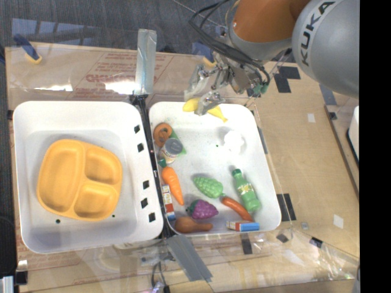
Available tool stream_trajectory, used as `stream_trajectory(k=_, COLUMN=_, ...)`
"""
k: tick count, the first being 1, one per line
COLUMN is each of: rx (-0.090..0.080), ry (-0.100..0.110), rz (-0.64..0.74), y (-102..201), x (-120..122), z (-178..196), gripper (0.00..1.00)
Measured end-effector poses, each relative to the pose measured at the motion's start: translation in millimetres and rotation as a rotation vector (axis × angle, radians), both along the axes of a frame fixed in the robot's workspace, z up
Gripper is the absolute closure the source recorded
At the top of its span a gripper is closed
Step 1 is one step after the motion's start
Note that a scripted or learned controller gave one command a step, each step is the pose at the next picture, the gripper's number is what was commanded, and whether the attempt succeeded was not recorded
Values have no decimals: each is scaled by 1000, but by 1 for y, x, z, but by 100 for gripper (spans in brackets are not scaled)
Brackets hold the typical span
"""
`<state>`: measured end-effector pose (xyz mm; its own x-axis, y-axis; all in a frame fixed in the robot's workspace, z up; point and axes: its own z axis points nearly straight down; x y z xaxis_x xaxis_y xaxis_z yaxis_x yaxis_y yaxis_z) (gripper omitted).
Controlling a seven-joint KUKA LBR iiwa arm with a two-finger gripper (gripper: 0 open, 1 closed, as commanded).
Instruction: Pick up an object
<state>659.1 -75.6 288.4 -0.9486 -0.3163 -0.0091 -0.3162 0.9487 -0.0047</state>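
Lowest in the right bin (264,163) lie a brown toy (192,225) and a small red-and-blue box (244,226) — grapes (203,209), a green bottle (245,190) and carrots (173,185) sit above. A yellow banana (204,107) rests at the far rim beneath the gripper (211,93); whether it grips is unclear. "KUKA" marks the arm (321,26). Clear plastic covers the bench (299,163) — a yellow tray (79,179) fills the left bin (24,163).

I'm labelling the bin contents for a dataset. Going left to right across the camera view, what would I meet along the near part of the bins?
Yellow divided plate → orange carrot → purple grapes → green bottle.
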Motion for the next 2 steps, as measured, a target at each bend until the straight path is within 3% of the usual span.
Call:
stream_trajectory(k=1, rx=3, ry=9, rz=-52, y=57, x=-2, z=-14, gripper=100)
stream_trajectory(k=2, rx=3, ry=12, rz=-345, y=111, x=-20, z=-91, gripper=100)
